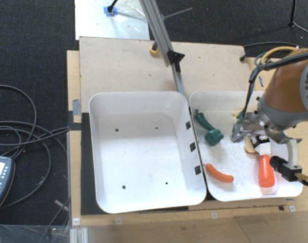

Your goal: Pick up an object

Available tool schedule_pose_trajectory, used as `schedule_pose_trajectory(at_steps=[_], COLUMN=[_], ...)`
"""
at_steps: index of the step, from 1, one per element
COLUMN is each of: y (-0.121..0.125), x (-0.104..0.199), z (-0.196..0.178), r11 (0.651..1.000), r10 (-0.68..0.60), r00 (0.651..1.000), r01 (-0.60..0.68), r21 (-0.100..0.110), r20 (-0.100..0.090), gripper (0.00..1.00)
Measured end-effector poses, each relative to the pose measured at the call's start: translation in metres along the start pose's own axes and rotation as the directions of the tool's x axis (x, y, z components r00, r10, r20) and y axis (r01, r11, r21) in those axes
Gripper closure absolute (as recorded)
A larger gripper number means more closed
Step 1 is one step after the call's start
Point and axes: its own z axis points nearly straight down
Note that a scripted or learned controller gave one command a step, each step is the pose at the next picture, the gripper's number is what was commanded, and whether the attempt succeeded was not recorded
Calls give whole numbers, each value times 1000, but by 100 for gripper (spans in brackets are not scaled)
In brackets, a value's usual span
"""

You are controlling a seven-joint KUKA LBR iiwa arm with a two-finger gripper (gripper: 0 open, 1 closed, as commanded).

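In the right bin (219, 101) lie a dark green hammer-like toy (208, 129), an orange carrot-shaped piece (219, 173) near the front, and an orange bottle with a white base (265, 172) at the front right. A small tan object (250, 146) peeks out beside the gripper. My gripper (251, 133) hangs low over the right bin, between the green toy and the orange bottle, its fingers hidden under the wrist.
The left bin (138, 151) sits beside the right one with a black-tabbed divider wall (193, 146) between them. A grey slanted pole (159, 27) crosses the bench behind the bins. Cables lie on the floor at left.
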Motion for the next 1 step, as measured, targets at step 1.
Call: schedule_pose_trajectory(at_steps=[1], y=[0], x=[4], z=[-63], r11=[1000], r10=[-1], r00=[1000], r01=[1], r21=[-3], r20=[1], gripper=[100])
